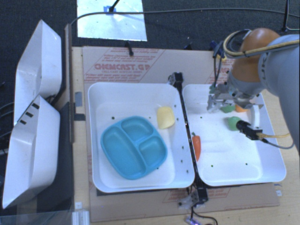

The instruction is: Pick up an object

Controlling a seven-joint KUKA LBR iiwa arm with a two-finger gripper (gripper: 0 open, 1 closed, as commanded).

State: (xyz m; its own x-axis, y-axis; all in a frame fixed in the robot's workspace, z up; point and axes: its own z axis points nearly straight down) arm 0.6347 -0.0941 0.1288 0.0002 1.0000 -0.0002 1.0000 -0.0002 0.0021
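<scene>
Nearest the camera, left of the black clip strip (186,125) joining two shallow white bins, the left bin (101,172) holds one blue three-compartment plastic tray (133,146) and one pale yellow chunk (165,117). Right of that strip the right bin (243,172) holds one orange carrot-shaped toy (196,147) against its left wall, one green piece (233,122), and further back another green piece (227,108) and an orange bit (240,109) under the gripper (217,102), whose opening and grasp I cannot tell. Beyond the strip's far end, red "CHEMCAST GP" print (123,67) marks the brown board.
</scene>
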